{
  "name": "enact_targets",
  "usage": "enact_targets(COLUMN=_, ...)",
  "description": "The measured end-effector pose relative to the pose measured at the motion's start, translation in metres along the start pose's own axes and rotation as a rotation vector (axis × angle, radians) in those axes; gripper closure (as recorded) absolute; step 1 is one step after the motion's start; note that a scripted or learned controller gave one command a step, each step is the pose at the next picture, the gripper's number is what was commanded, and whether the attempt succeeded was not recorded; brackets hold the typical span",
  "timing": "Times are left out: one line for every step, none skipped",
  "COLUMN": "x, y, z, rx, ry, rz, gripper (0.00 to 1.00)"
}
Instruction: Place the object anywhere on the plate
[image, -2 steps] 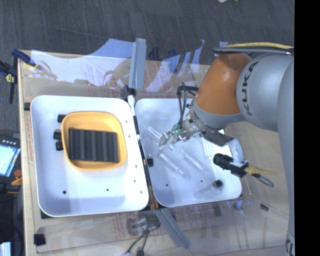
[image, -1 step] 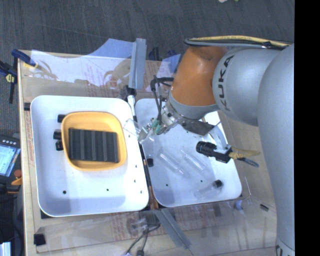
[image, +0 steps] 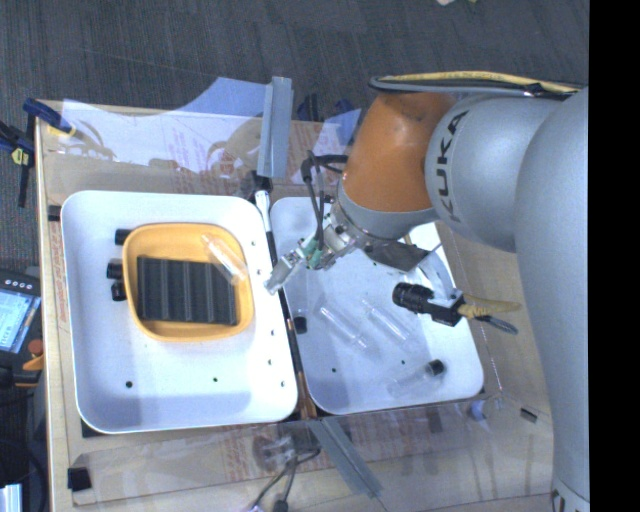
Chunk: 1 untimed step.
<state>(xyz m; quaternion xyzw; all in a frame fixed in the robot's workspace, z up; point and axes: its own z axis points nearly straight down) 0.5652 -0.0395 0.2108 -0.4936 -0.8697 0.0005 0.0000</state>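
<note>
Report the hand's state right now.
Hand: at the divider between the two bins; whether it is open or closed cannot be told, and nothing is visibly held.

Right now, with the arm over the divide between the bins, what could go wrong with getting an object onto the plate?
1. The gripper hangs right at the wall between the bins; a low sweep left could clip that edge.
2. A clear tube already lies on the yellow plate's rim and might get knocked off.
3. The clear tubes in the right bin are hard to see, so a grasp may miss.
</note>
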Motion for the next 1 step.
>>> enact_targets(x=0.0995, y=0.0075, z=0.0202, rx=0.006, ry=0.003, rz=0.258, gripper=0.0)
